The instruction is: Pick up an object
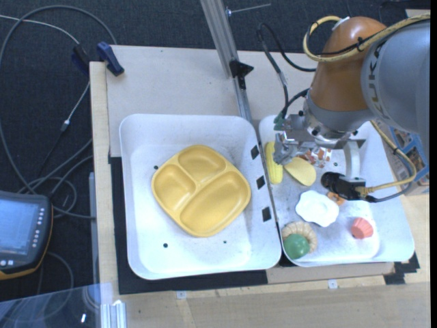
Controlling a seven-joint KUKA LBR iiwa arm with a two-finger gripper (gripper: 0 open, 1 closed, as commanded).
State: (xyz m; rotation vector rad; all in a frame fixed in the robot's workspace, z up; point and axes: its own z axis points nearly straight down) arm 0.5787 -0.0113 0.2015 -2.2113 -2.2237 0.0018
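My gripper (289,146) hangs low over the far left part of the right bin (389,248). Directly under and beside it lie a yellow corn cob (274,167) against the bin's left wall and a pale yellow flat piece (301,172). A small red-and-white item (318,157) peeks out under the wrist. Nearer the front of that bin are a white rounded object (317,208), a small orange bit (334,197), a red-orange block (362,228) and a green ball in a tan wicker cup (298,240). Nothing visibly sits in the gripper.
The left bin (136,251) holds a yellow divided plate (201,190). A metal pole (222,26) slants up from between the bins at the back. The arm's grey and orange body (355,67) covers the far right of the right bin.
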